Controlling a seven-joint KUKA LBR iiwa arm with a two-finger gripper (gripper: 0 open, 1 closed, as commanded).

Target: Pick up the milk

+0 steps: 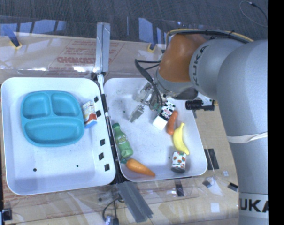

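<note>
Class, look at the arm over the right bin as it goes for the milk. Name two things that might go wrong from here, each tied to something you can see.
1. The milk carton lies tilted at the bin's far right, touching a carrot with a banana just below. The gripper may well nudge or grab these instead.
2. The gripper sits left of the carton, not around it, so closing now would likely catch nothing.

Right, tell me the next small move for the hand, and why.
Probably a short shift toward the view's right and slightly down, to centre over the milk carton. The hand sits over the bare floor of the right bin, just left of the carton rather than above it. An orange carrot lies against the carton's far side, so a careful approach seems wise.
</note>
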